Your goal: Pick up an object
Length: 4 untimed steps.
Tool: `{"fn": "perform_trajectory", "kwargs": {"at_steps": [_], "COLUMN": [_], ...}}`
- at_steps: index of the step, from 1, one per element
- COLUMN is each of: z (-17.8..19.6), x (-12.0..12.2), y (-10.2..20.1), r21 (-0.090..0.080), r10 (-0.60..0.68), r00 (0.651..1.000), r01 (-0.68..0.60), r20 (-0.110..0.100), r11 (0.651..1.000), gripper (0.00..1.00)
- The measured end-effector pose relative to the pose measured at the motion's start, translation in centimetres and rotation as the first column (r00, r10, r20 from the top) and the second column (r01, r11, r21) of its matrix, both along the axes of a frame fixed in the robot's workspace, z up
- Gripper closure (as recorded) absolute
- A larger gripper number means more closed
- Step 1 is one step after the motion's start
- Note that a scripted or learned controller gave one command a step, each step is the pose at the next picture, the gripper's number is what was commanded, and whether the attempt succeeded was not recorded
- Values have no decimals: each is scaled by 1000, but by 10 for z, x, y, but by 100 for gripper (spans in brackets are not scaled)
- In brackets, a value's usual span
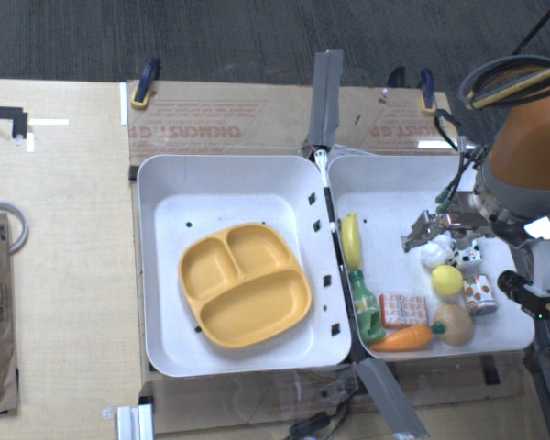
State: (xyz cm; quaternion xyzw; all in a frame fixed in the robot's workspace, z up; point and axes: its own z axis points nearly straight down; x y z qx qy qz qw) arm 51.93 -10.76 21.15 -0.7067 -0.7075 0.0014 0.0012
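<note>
The gripper (428,234) hangs low in the right bin (385,191), beside a white object (434,254) and above the lemon (446,280). Whether its jaws are spread or closed cannot be told. A clean pick likely needs one item isolated from the cluttered pile. The arm (522,154) reaches in from the right, wrist bent downward.

We see smooth white plastic bins (156,273), a matt yellow plastic tray (246,284), a pale wooden counter (55,154), brown printed cardboard (220,122), and dark rough carpet (211,16).
</note>
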Motion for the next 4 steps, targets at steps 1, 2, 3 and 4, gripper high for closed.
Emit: {"fn": "perform_trajectory", "kwargs": {"at_steps": [1, 2, 3, 4], "z": [-12, -120, -120, -111], "x": [-40, 9, -20, -20], "y": [-53, -52, -93, -94], "r21": [0, 0, 0, -1], "r10": [-10, 264, 317, 313], "r00": [1000, 964, 948, 950], "r01": [10, -264, -317, -313], "r20": [0, 3, 3, 4], "r11": [1000, 964, 948, 950], "gripper": [0, 0, 0, 100]}}
